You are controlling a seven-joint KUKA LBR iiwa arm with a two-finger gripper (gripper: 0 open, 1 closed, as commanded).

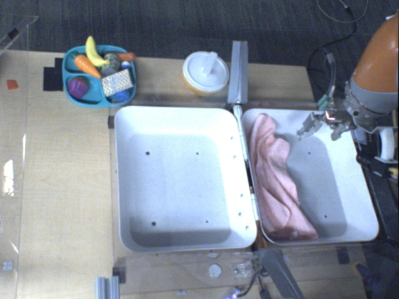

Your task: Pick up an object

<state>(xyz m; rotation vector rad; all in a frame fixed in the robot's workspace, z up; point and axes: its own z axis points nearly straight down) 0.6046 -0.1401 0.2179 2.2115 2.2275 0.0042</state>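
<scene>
The pink cloth (277,182) lies crumpled along the right bin's (349,229) left side, while the gripper (321,124), fingers apart and empty, hovers beside it, seemingly approaching; next it must descend onto the cloth.

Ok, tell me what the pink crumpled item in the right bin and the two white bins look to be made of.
Pink crumpled cloth: soft fabric, likely terry towel; it folds and bunches, matte. Shallow white bins, left and right: probably moulded plastic, smooth, slightly glossy, with rounded corners and rims.

Grey arm (373,98); orange band; small metal tool (324,126).
</scene>
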